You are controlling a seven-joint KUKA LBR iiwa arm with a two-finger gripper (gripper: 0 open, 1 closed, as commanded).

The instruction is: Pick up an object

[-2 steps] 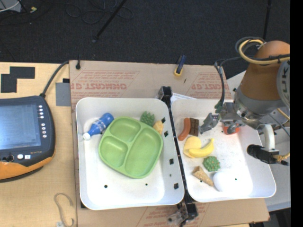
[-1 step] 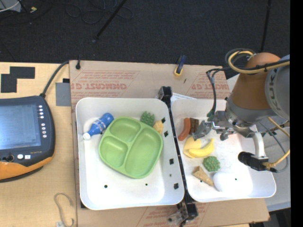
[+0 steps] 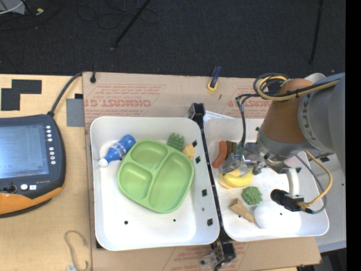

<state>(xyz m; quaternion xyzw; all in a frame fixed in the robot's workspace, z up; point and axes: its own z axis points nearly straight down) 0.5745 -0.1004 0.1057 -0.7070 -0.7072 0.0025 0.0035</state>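
At the far left of your view a control tablet (image 3: 25, 157) with a grey screen and an orange lower edge lies on the bench, a cable running from it toward the cardboard sheet (image 3: 141, 97) under the bins. Next comes the left bin (image 3: 104, 219): against its left wall you see a small blue bottle (image 3: 117, 150) with a white cap, lying tilted, its body just touching the rim of a green divided plate (image 3: 156, 175) that fills the middle of the bin. Above the plate's upper right corner a dark green bumpy toy (image 3: 176, 141) sits close to a small yellow piece (image 3: 189, 149) at the bin's right wall. Past the black divider you come to the right bin (image 3: 316, 224). Near its upper left an orange-brown sausage-shaped thing (image 3: 222, 150) lies beside the gripper (image 3: 236, 164), which is down low in the bin just above a yellow banana (image 3: 237, 179); you cannot tell from here how its tips are set, nor whether they hold anything. Below the banana sits a green round bumpy ball (image 3: 252, 195), and beneath that a tan cone (image 3: 241, 210) next to a white rounded object (image 3: 268, 216). The grey arm (image 3: 304, 123) reaches in from the right.
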